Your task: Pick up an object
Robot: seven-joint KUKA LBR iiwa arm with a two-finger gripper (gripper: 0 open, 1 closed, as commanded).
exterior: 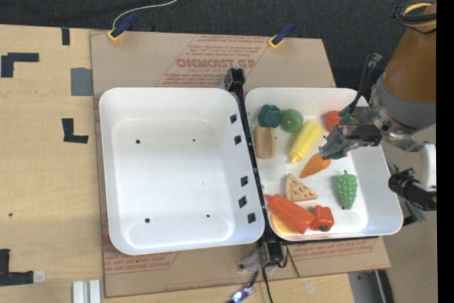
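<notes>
Camera view: my gripper (pixel 333 150) sits low in the right bin (pixel 369 223), just above the carrot (pixel 315 166).
I cannot tell how the gripper is set. The carrot lies between the yellow corn (pixel 305 141) and the green grapes (pixel 346 189), with a cracker wedge (pixel 299 189) near it. The left bin (pixel 117 117) sits alongside on the bench (pixel 42 152).

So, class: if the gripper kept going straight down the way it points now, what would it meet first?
Most likely the orange carrot: the gripper hangs over its thick end in the right bin. Height above it is unclear from this slanted view.
</notes>
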